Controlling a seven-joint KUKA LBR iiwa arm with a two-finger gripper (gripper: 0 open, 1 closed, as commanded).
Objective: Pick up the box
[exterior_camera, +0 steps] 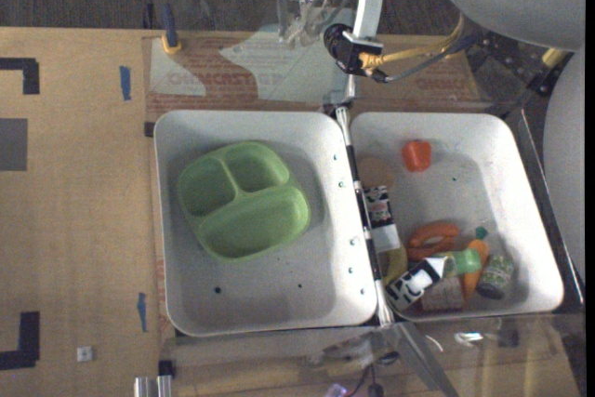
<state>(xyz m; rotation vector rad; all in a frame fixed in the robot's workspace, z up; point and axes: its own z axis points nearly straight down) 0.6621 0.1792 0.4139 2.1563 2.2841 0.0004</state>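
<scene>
Camera view puts the jaws high at the far side of the worktop, beyond the bins and well apart from the black-and-white cardboard box (414, 280). They are blurred against the clutter, so I cannot tell whether they are open or closed, and nothing can be seen held in them. The box lies tilted in the right white plastic bin (521, 165), in its near corner by the divider. Touching the box on its right is a tan block (445, 296), with an orange-and-green toy carrot (472, 261) just beyond that. An orange rounded toy (434, 238) sits just behind the box, and a small patterned carton (376, 205) lies further back along the divider. As I judge it, a good pick means travelling over the box, turning the wrist to match its slant, and descending across its narrow width. The wall and neighbours crowd it, so a centred, straight descent matters most.
</scene>
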